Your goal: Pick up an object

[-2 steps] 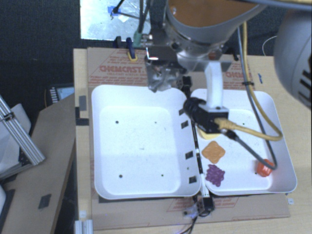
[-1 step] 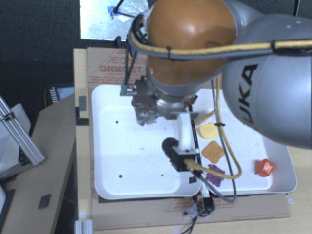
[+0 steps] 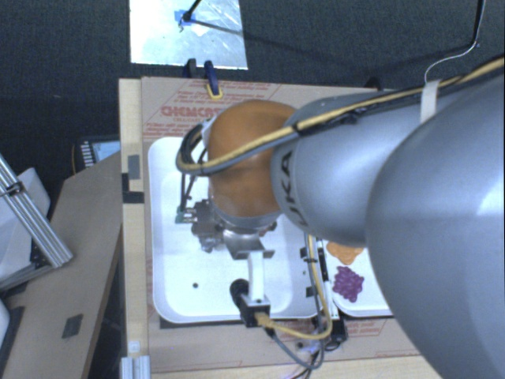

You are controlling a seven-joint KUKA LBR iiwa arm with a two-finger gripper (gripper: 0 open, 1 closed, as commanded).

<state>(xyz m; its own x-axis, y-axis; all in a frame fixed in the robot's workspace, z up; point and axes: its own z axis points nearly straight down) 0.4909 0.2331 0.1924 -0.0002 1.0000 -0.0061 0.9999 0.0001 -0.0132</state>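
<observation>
My gripper (image 3: 207, 237) hangs low over the middle of the left white bin (image 3: 170, 290), below the orange wrist band; the wrist hides most of it. No object shows at the gripper. In the right bin (image 3: 371, 310), close to the wall shared with the left bin, lie a purple bunch of grapes (image 3: 348, 283) and, just behind it, an orange piece (image 3: 345, 253) partly under the arm. The arm hides most of the right bin.
The bare floor of the left bin shows one small dark speck (image 3: 195, 284) toward the front. A cardboard sheet (image 3: 177, 109) lies under both bins. Metal rails (image 3: 31, 223) stand off the bench at the left.
</observation>
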